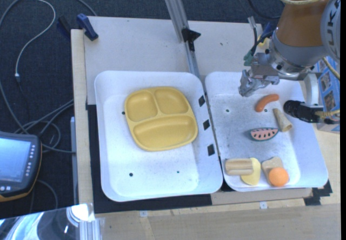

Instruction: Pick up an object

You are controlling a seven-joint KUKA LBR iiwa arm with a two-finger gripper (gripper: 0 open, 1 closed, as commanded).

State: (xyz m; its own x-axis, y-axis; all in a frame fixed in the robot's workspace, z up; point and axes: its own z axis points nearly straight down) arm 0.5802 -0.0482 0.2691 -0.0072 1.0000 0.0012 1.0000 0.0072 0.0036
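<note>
Your nearest target, the toy sausage (266,102), lies in the right bin (232,131) just right of the gripper (247,86). It looks light, stiff and smooth, so take it across its middle. Its long axis runs lower-left to upper-right. I cannot tell the gripper's state.

The scene is viewed by one fixed camera mounted above the bench (135,44), angled downward at a slant. Both white bins are framed whole: the left bin (113,179) near the centre, the right bin (232,125) toward the right. The arm (308,12) is seen entering from the upper right. Dark floor with cables (21,44) is taken in along the top and left. The distance is moderate; small items are resolved only coarsely.
</note>
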